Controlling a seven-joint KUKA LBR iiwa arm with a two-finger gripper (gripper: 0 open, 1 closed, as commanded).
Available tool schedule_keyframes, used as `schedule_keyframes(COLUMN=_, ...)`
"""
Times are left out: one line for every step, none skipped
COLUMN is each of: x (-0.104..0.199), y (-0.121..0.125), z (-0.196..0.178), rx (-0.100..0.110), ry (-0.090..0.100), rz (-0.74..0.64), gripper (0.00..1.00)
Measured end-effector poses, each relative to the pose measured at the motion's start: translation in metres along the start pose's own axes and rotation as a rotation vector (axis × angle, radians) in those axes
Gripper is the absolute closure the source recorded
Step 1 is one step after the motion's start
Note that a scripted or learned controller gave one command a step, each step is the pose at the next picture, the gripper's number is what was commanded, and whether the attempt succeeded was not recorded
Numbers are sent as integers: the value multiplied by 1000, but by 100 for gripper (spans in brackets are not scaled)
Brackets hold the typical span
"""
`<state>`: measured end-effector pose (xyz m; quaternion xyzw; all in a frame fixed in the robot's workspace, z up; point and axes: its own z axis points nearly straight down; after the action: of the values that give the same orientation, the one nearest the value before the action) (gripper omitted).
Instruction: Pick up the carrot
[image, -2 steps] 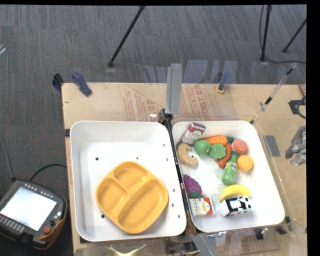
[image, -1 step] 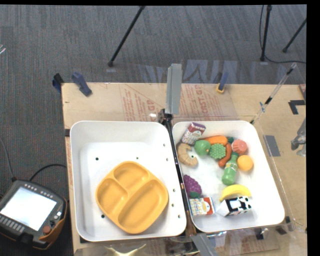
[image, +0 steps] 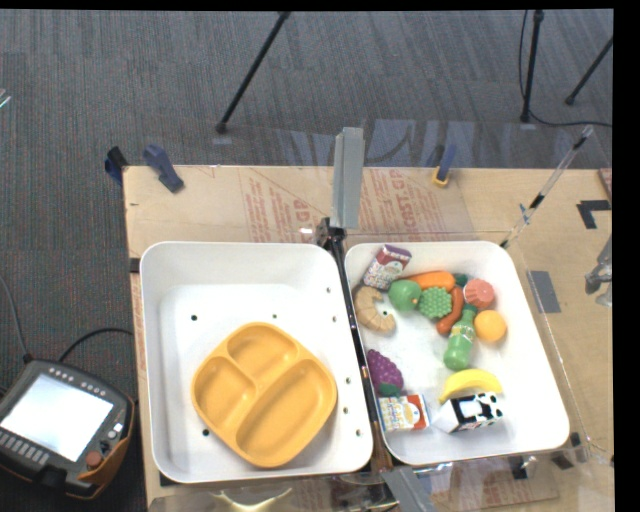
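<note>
step: right at the start, approach not begun, nothing lifted as far as can be judged

carrot (image: 433, 280): in the right bin (image: 535, 330), far half, about midway between its side walls, lying flat and crosswise, leafy end toward the bin's right wall

crowding: tight. green round fruit (image: 404, 294) touching on the side toward the bin's left wall, bumpy green piece (image: 436, 303) just beside on the near side, pink round piece (image: 479, 293) near the leafy end, packet (image: 388, 266) close by toward the bin's far-left corner

claw (image: 602, 272): just a grey sliver out past the bin's right wall, well apart from the carrot; wide or narrow, honestly can't tell

yellow plate (image: 265, 393): over in the left bin (image: 165, 300), beyond the right bin's left wall, no part in this job

next move, best guess: swing in over the bin's far half, line up across the carrot's short width, drop straight down

tricky bit: barely any gap on either long side, so probably a nudge to the neighbours or a grab of the wrong toy

safer spot: maybe the orange body toward the far wall, where bare bin floor shows
</note>
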<state>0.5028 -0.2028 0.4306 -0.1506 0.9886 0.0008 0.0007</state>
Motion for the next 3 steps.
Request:
schedule_keyframes(x=19, y=-3, z=19, rx=1, ry=-1, rz=-91, gripper=100)
schedule_keyframes(x=19, y=-4, z=-14, rx=3, ry=-3, rz=-84, gripper=100)
schedule_keyframes(x=1, y=-11, z=-26, rx=1, ry=-2, rz=-189, gripper=100)
